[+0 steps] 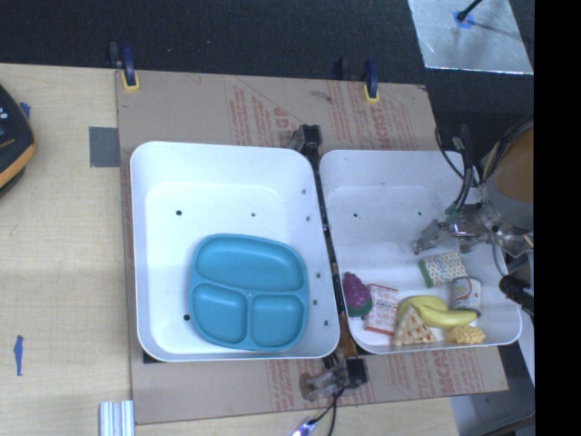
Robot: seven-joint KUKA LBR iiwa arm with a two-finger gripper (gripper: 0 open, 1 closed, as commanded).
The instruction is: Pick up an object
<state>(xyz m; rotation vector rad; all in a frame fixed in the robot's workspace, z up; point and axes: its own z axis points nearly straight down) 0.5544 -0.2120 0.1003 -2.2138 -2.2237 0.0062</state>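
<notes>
The right bin (381,193) holds a cluster of small items along its front edge: a purple grape bunch (356,292), a red and white packet (383,307), a yellow banana (440,311), a waffle-patterned wedge (413,328) and a piece of corn (467,335). Just behind them lie a green and white packet (445,268) and a small box (465,291). My gripper (440,232) hangs over the right half of this bin, just behind the green and white packet. I see nothing held in it. The arm's orange band (513,171) is at the right edge.
The left bin (136,243) holds a blue divided plate (250,291) toward its front. Black cables (458,166) loop beside the wrist. Blue clamps (128,66) (370,75) pin the cardboard base at the back. A yellow and black device (11,139) lies at the far left.
</notes>
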